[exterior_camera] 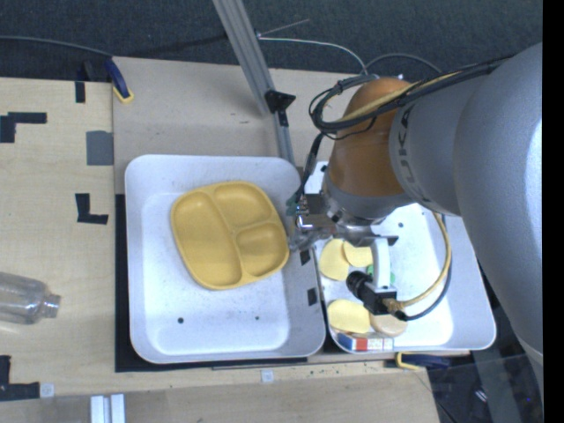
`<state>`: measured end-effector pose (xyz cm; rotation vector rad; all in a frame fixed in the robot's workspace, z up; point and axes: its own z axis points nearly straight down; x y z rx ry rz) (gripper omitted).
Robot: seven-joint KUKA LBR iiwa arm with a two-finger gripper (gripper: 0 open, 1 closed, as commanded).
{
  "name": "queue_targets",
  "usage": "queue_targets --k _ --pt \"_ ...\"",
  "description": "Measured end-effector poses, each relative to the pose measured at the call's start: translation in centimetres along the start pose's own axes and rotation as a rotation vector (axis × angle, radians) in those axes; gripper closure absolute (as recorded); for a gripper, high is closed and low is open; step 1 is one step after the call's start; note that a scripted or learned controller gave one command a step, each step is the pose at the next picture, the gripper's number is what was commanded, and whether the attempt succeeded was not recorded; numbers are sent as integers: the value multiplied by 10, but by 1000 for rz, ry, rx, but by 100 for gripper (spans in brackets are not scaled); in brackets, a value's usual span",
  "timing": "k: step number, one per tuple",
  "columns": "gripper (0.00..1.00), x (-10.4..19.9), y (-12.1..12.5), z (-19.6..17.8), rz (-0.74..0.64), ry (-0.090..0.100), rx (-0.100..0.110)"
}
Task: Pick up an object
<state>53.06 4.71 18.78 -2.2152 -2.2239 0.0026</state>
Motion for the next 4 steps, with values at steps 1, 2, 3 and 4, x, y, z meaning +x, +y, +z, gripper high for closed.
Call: queue_targets --k 1,2,3,4 --pt "100 -5 34 -116 2 -1 -11" --pt "100 -9 5 -17 4 -2 8" --pt "100 10 41 -8 0 -1 -1" --pt "100 -25 73 0 4 -2 -2"
